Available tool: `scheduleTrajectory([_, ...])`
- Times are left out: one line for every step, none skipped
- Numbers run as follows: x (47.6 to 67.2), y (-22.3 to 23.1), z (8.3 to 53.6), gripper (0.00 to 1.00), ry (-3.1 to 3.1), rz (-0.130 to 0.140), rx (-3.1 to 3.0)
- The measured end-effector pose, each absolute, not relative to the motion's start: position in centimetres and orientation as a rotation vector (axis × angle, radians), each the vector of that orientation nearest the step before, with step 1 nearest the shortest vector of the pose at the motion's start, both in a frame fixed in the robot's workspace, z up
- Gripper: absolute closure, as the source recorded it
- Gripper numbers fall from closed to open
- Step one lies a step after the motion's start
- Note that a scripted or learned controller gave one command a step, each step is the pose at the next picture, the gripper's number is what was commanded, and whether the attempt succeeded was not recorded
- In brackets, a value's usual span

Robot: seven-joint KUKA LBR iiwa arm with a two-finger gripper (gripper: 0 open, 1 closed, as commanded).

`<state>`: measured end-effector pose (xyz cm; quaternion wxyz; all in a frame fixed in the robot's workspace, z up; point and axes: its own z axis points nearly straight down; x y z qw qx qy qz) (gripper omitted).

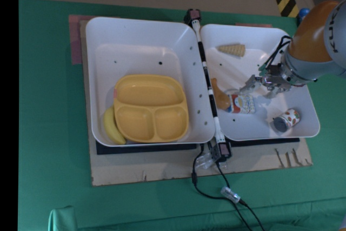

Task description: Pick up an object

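In the right bin (303,111) an orange bottle with a white printed label (232,101) lies on its side near the left wall. A small printed can (285,119) lies near the front right corner. A tan waffle cone (232,50) rests at the back. My gripper (260,88) hangs over the middle of this bin, just right of the bottle's labelled end and behind the can. Its two fingers are spread open with nothing between them.
The left bin (135,35) holds a yellow divided plate (152,108) with a banana (112,126) at its front left edge. A black divider with cables (208,89) runs between the bins. Loose cable (227,192) trails over the green cloth in front.
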<state>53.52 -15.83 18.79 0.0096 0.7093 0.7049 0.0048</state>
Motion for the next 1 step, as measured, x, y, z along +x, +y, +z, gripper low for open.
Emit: scheduleTrajectory([53.75, -16.27, 20.35, 1.0, 2.179, 0.022, 2.212])
